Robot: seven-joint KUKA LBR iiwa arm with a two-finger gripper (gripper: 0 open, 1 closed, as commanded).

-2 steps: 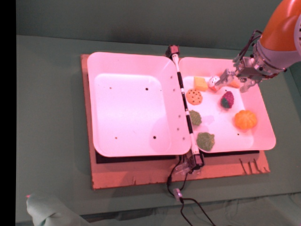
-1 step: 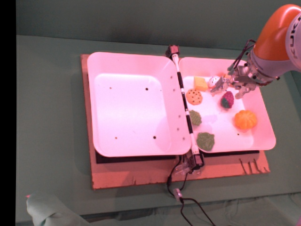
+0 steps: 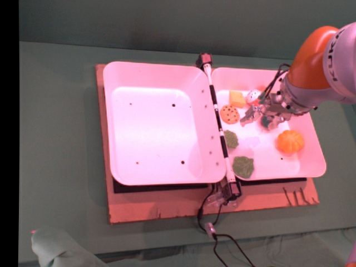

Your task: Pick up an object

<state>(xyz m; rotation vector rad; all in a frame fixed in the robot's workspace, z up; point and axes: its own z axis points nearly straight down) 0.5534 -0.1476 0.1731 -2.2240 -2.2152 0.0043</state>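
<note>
The right bin [image 3: 311, 160] holds several small objects: a yellow block [image 3: 238, 98], a white ball with coloured spots [image 3: 253, 95], a brown cookie-like disc [image 3: 229, 114], an orange pumpkin-like toy [image 3: 290, 141], a small green piece [image 3: 231, 139] and a larger green leafy piece [image 3: 243, 166]. My gripper [image 3: 257, 115] hangs low over the middle of this bin, between the cookie disc and the pumpkin toy, just below the spotted ball. A dark teal object [image 3: 268, 122] lies right beside the gripper; whether it is between the fingers is unclear.
The left bin [image 3: 128, 77] stands beside the right one, with a black-and-white striped bar [image 3: 218, 121] along the shared edge. Both rest on a brown board [image 3: 167, 204]. Cables [image 3: 214, 232] trail off the front. The arm [image 3: 320, 65] enters from the right.
</note>
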